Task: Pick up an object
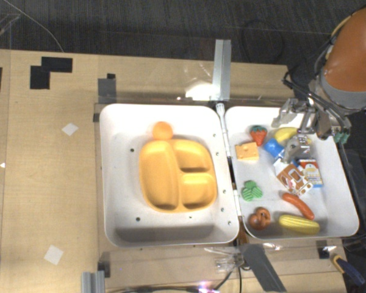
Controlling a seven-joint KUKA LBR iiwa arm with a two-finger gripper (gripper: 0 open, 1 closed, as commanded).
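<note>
My gripper [299, 144] hangs over the upper part of the right bin [349, 188], just beside a yellow banana-like piece [285, 134] and a blue toy [272, 148]. Below it lie a red-and-white carton [310, 171] and a patterned orange-white packet [290, 178]. Further pieces in this bin: a strawberry [258, 133], an orange cheese block [247, 152], a green leafy piece [251, 191], a red sausage [297, 204], a yellow corn-like piece [299, 224] and a brown round toy [260, 218].
The left bin [119, 163] bears a yellow divided tray [174, 174] with a small orange ball [162, 130] at its top edge. A metal divider post [222, 66] stands between the bins at the back. The arm's orange band [352, 47] looms at the upper right.
</note>
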